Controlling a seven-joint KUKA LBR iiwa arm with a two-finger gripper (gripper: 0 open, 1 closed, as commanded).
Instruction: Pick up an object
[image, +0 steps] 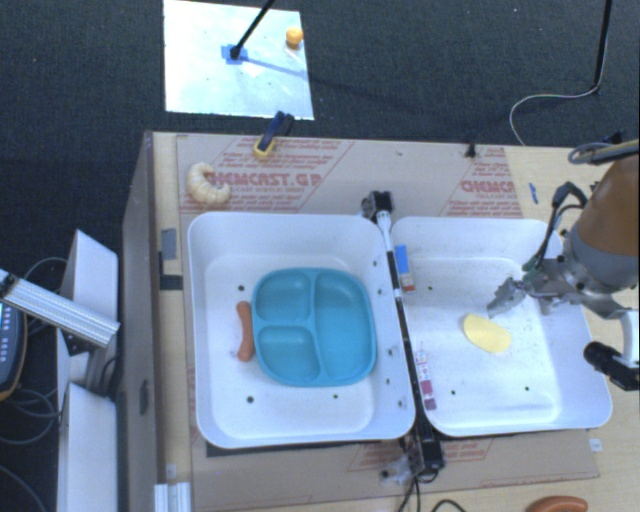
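Jaws over right bin, nothing gripped
Jaws (508, 297) look spread apart; yellow object (487, 334) lies flat on right bin (470, 415) floor just below them, not touching. Blue tray (313, 326) and orange sausage (244, 331) sit well left.

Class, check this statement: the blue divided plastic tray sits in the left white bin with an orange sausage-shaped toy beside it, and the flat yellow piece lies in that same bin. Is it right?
One detail is wrong. The camera view shows the flat yellow piece in the right white bin, near the gripper. The blue divided plastic tray and orange sausage-shaped toy do sit in the left white bin.
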